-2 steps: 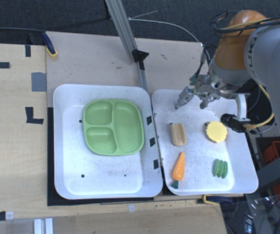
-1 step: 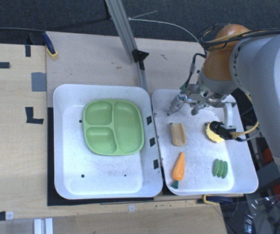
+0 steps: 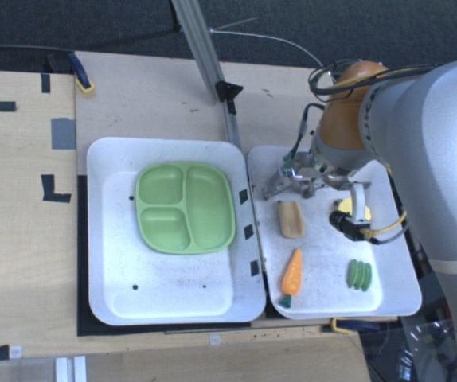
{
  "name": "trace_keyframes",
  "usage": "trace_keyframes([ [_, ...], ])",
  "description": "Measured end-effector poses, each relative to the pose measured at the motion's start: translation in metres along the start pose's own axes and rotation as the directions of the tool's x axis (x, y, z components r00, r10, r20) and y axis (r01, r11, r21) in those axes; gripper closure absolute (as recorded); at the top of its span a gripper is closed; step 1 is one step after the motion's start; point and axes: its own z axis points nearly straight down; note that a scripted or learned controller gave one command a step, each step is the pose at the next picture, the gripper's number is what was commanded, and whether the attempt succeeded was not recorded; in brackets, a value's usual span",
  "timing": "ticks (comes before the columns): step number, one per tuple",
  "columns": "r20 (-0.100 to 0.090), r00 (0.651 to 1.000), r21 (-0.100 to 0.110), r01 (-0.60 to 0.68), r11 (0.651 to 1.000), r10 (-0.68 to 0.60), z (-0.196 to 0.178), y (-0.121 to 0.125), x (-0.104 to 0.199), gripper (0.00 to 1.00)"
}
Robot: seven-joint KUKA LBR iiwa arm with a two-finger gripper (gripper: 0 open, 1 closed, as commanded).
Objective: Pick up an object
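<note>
We see the hand (image 3: 290,181) low over the far part of the right bin (image 3: 396,297), with the grey arm (image 3: 419,134) coming in from the right side of the view. From this angle the wrist hides too much, so we cannot tell whether the hand is wide or narrow, and we see nothing held in it.

The likeliest target, in our judgement, is the tan piece (image 3: 290,218), a small bread-like lump lying on the bin floor just beside the hand, on the side towards the near edge of the surface. Its long axis runs from the far edge to the near edge, close to parallel with the wall shared by the two bins. We take it that the coming move turns on this: a short shift towards the near edge, then a descent with the hand closing across the narrow width.

The carrot (image 3: 292,270) lies further along that same line, apart from the tan piece. The green pod (image 3: 359,275) sits well off to the right. In the left bin (image 3: 109,293) rests a green divided plate (image 3: 185,207), well away from the hand.
</note>
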Motion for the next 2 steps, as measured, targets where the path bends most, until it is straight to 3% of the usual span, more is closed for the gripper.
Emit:
trace_keyframes([
  [1, -0.002, 1.000, 0.001, 0.001, 1.000, -0.001, -0.012, 0.000, 0.001, 1.00],
  [2, -0.002, 1.000, -0.005, -0.001, 1.000, 0.001, -0.066, 0.011, 0.000, 1.00],
])
